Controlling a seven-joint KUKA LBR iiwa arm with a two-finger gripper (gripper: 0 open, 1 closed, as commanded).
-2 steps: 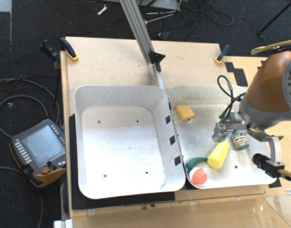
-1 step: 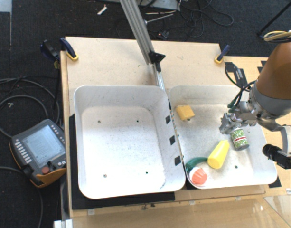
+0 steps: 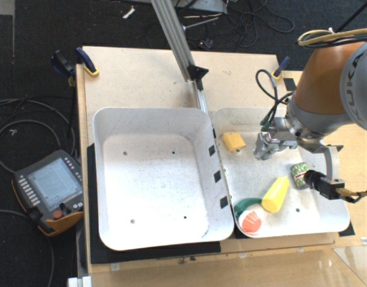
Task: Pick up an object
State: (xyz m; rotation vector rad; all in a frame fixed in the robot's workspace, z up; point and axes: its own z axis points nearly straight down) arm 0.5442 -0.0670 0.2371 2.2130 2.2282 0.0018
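Tabletop (image 3: 141,70) with two white bins; the claw (image 3: 264,150), grip state unclear, hovers at three o'clock from a yellow block (image 3: 233,141).

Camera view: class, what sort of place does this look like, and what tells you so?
Probably a robotics lab or test bench: a robot arm reaches over two white bins, a handheld control pad lies beside the bench, and loose cables trail across the floor.
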